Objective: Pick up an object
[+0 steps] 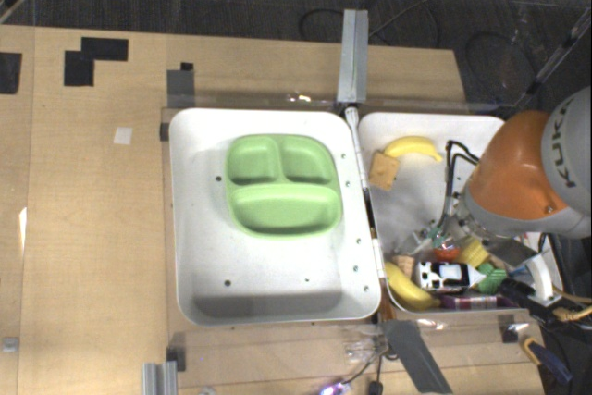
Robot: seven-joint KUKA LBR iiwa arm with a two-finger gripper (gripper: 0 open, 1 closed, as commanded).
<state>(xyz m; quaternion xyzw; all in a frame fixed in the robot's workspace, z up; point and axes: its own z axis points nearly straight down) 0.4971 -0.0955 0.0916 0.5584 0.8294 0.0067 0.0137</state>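
Arm [523, 176] is reaching in from 3 o'clock, wrist hanging over the right bin [421, 127]. Gripper [442, 240] is sitting low over the clutter at the bin's 6 o'clock corner — cannot tell its state; the wrist is covering it. Below it: a banana [407, 287], a black-and-white object [442, 274], something red and yellow, possibly small toys. A second banana [413, 146] and a tan block [385, 169] are lying at the bin's 11 o'clock, well apart from the gripper. Left bin [199, 291] is holding a green divided tray [281, 183], centred.
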